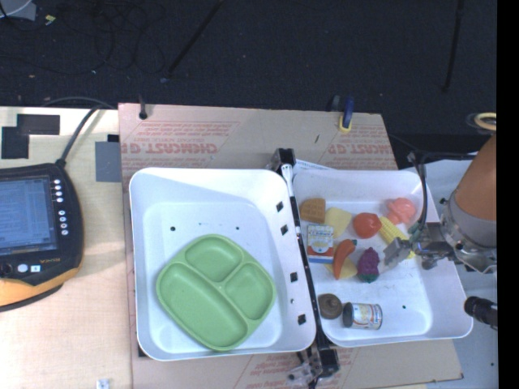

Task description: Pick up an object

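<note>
Now the gripper hangs low at the right bin's edge, fingers apart, nothing held; nearest is the purple grape toy, so centre over it before closing.

Green divided plate left, tablet beside bench.

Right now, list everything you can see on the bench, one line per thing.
bins: 2, white, side by side on cardboard
divided plate: 1, green, left bin
toy bread: 1, brown, right bin, top left
small carton: 1, white with print, beside the divider
toy tomato: 1, red, right bin centre
toy grapes: 1, purple, below the tomato
pink toy: 1, pink, top right
small can: 1, lying on its side, bottom
round piece: 1, brown, left of the can
tablet pendant: 1, dark, far left
gripper: 1, grey, right bin's right side
</note>
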You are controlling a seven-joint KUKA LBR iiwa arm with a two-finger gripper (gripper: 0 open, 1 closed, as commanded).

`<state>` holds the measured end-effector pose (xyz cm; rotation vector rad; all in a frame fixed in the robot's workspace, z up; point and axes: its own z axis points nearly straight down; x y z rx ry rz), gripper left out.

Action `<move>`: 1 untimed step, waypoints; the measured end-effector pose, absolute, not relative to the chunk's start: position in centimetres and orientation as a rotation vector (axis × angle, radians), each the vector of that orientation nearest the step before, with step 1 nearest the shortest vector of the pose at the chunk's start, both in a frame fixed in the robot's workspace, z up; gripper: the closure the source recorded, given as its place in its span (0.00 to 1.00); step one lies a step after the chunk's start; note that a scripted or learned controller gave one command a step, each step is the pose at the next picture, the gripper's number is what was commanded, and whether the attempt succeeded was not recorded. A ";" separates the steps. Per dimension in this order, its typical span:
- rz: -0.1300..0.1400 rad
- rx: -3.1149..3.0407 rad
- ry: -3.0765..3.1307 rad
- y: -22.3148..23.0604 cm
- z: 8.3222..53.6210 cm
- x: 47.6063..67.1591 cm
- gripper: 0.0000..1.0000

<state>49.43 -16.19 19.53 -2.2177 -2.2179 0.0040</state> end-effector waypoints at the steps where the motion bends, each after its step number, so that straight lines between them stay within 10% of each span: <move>1: -0.001 -2.219 -2.221 -14.4 10.0 54.0 0.00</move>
